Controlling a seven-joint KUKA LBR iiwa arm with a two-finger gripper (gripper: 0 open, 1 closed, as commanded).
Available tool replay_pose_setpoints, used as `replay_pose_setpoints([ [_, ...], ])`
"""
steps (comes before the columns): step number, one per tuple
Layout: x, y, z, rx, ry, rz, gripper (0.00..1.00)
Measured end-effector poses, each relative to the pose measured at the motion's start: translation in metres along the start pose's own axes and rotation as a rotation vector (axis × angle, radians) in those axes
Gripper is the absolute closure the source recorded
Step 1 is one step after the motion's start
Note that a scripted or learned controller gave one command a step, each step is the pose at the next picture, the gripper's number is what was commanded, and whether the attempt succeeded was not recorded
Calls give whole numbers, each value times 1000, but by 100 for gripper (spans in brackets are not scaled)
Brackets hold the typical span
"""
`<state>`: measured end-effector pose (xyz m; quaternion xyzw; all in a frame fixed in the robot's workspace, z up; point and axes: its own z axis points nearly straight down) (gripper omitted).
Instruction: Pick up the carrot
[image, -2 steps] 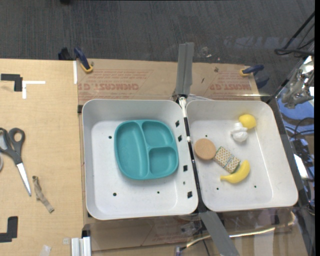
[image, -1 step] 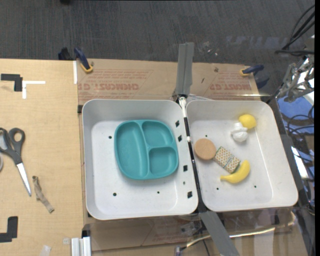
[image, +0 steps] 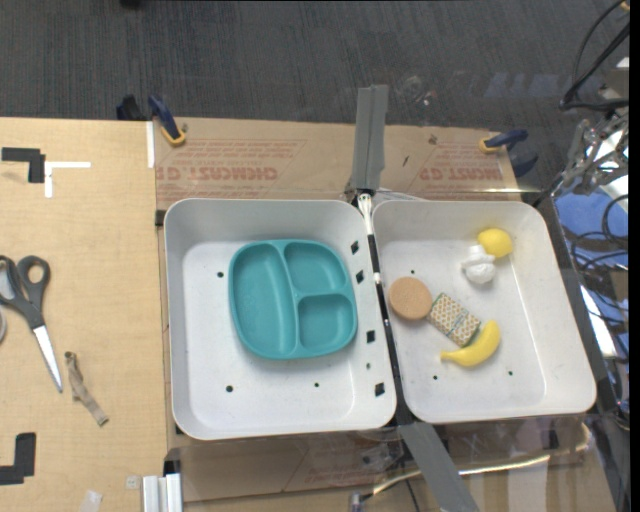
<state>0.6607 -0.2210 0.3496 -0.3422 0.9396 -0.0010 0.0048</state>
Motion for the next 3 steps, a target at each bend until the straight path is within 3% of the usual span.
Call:
replay_pose_setpoints([
  [1, 6, 5, 12, -4, 1, -431, 100],
  [2, 0, 0, -7, -2, -1, -608, 100],
  [3, 11, 9, 25, -8, 0, -906, 100],
])
